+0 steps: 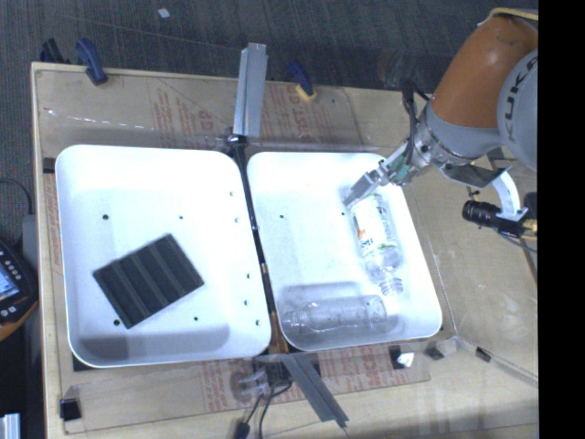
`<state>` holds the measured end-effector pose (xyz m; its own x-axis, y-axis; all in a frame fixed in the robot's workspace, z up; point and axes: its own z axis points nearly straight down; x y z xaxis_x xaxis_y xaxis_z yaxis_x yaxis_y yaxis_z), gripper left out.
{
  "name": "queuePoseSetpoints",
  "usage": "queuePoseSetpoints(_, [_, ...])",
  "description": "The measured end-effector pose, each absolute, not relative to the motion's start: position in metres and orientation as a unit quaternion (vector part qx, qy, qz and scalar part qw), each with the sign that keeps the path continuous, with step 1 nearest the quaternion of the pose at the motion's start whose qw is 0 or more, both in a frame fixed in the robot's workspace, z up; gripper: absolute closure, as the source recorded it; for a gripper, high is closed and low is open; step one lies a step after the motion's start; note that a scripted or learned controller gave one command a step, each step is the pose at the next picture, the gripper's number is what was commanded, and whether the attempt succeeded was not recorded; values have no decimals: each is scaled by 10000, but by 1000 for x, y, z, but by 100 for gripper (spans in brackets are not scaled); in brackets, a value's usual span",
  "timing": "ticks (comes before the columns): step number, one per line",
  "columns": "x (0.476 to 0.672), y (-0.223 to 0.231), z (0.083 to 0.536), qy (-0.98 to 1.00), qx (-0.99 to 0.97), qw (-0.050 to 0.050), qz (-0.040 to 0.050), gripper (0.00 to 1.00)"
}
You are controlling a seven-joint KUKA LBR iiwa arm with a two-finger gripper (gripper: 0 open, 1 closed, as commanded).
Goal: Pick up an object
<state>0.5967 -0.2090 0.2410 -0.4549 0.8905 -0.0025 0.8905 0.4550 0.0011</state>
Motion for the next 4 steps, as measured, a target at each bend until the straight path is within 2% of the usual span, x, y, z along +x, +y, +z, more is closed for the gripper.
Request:
queuePoseSetpoints(1, [596, -209, 197, 8807, 4736, -11, -4, 0])
queuePoseSetpoints(2, [597, -208, 208, 8815, 4723, -5, -6, 100])
queuePoseSetpoints(3, [597, -208, 208, 8815, 4722, -4, -7, 0])
queuePoseSetpoints(4, [598, -208, 91, 8624, 5063, -10, -5, 0])
